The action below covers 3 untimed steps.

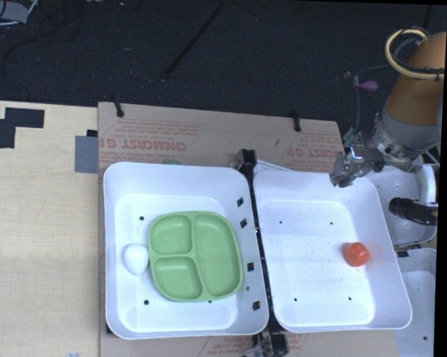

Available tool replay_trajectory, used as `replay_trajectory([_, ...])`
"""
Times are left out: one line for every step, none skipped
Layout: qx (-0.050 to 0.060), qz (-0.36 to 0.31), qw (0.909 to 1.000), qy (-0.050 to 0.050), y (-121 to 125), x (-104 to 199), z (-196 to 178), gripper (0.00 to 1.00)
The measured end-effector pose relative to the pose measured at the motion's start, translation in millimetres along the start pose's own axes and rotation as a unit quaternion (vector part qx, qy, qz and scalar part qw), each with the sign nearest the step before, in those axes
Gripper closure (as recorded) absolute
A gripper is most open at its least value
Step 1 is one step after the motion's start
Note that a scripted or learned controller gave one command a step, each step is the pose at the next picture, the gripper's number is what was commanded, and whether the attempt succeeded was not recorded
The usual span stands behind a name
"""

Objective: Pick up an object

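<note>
White plastic makes up both shallow bins, which sit side by side on a sheet of brown cardboard point(210, 140) laid over the pale wooden worktop point(36, 225). A small orange ball point(356, 254) lies in the right bin point(317, 319), toward its right wall and well apart from everything else, with bare floor all round it. The left bin point(127, 185) holds a green divided plate point(196, 256) with three compartments, lying flat near the middle, and a white egg-shaped object point(136, 258) touching or just beside the plate's left edge. A black clip strip point(252, 234) runs between the two bins. Dark cables trail over the black floor beyond the cardboard. The arm point(413, 93) comes in from the upper right, its orange band above the grey wrist, angled down and to the left. Its claw point(343, 173) hangs over the right bin's far right corner, near the rim and well apart from the ball; whether its jaws are apart or together I cannot tell.
</note>
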State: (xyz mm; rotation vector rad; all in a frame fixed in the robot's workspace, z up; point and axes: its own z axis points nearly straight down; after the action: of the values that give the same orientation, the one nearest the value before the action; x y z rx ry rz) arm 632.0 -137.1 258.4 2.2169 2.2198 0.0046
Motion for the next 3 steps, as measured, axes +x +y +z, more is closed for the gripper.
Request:
replay_trajectory([0.002, 0.0, 1.0, 0.001, 0.2, -1.2, -17.1, 1.0])
replay_trajectory([0.004, -0.001, 1.0, 0.001, -12.7, 43.6, -18.5, 1.0])
replay_trajectory([0.005, -0.002, 1.0, 0.002, -32.2, 97.9, -18.6, 1.0])
